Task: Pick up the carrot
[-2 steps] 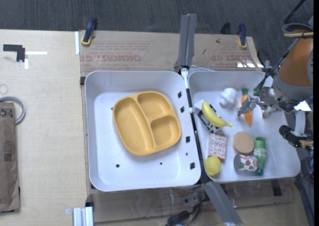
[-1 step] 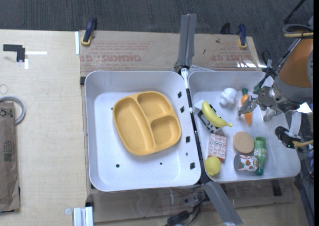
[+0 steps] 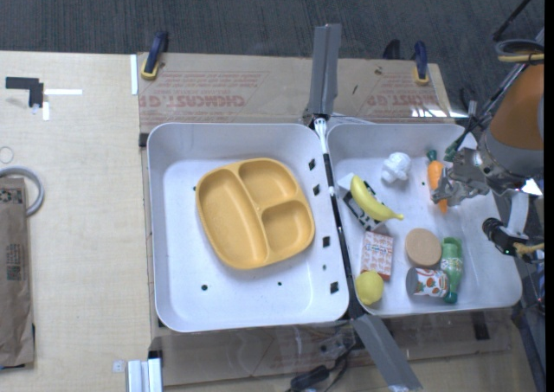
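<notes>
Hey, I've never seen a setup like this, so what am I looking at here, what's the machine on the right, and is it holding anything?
This is one camera fixed above a workbench, looking down at a slant. The machine on the right is a robot arm, grey with an orange band, ending in a two-finger gripper. Two shallow white bins sit side by side. The left bin holds a yellow divided plate. The right bin holds toy food: a carrot, a banana, a lemon, a white lumpy item, a small printed box, a round tan disc, a green bottle and a small can. The gripper is right at the carrot, but the picture is too small to tell whether it grips it.
</notes>
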You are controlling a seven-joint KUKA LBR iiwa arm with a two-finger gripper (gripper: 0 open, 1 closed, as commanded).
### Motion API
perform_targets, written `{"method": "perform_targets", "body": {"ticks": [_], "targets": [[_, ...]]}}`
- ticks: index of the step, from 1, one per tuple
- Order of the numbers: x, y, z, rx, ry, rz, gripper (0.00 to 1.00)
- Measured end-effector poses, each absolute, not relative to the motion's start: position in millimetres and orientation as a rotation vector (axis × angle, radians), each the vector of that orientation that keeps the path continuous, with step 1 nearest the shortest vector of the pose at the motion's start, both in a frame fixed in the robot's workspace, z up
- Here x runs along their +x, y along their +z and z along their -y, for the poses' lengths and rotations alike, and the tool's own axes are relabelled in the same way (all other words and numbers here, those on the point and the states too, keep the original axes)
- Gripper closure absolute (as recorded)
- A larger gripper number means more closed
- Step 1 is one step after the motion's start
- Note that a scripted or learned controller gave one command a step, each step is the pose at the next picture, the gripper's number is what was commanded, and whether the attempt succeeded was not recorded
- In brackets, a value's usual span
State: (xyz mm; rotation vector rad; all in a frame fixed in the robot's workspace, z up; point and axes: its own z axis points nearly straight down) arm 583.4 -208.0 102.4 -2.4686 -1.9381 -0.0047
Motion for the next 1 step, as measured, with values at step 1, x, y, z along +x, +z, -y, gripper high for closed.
{"method": "perform_targets", "body": {"ticks": [1], "targets": [[634.8, 203.7, 186.8, -2.546, 0.027, 1.810, 1.00]]}}
